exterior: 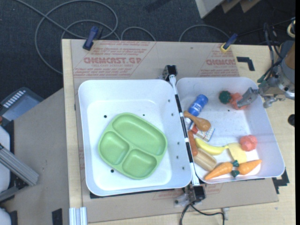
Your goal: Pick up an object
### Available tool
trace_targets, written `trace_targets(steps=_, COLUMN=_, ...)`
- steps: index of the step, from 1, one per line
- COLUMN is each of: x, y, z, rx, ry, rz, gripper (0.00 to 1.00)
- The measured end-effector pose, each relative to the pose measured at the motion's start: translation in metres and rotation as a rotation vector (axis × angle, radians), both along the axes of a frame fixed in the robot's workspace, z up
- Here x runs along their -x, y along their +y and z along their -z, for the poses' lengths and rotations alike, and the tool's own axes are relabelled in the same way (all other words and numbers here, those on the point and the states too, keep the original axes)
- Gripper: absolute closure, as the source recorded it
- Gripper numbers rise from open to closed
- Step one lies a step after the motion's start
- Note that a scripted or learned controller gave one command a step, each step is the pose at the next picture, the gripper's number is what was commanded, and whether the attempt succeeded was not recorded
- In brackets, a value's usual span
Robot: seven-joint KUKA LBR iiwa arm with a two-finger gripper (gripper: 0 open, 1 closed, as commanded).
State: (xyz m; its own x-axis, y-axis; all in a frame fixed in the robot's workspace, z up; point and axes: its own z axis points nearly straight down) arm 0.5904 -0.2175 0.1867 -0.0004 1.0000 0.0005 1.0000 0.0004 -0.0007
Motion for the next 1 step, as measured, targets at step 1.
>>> trace_targets(steps=1, x=-0.0748, y=0.0248, z=0.0654, rx=0.001, ry=-0.001, rz=-0.001, gripper=0.0)
